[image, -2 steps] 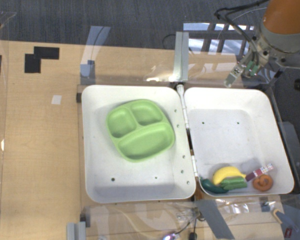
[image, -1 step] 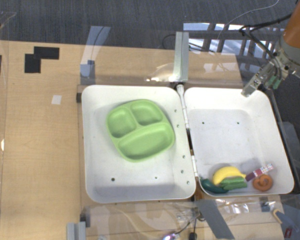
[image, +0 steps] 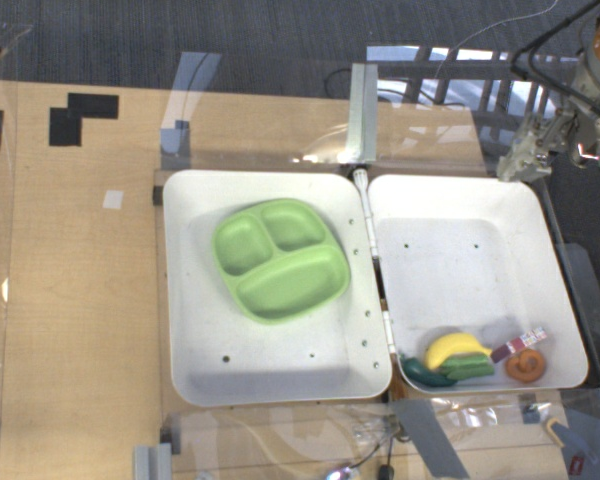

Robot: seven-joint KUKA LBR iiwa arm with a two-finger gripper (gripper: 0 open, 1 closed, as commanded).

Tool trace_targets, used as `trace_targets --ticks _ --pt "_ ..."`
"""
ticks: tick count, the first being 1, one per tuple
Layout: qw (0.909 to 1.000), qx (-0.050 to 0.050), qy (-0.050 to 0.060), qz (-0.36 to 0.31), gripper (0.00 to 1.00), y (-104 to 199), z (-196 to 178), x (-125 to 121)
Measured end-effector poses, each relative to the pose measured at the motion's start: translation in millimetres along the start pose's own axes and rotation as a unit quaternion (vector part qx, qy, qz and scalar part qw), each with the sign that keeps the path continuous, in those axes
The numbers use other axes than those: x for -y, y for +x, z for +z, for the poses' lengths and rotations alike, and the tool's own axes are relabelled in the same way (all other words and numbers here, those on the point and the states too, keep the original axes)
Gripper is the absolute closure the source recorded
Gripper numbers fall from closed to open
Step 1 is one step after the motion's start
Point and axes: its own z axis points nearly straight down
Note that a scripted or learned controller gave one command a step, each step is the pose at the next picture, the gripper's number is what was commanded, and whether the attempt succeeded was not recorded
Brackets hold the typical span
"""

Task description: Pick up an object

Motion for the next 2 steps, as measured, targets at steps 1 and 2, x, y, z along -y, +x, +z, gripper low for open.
trace_targets --ticks 1,2 --pt "0.9966 0.001 0.000 -0.083 1.00 -4.6 -86.3 33.8" --pt "0.9963 -0.001 -0.001 -0.085 1.00 -40.6 109.0 20.8"
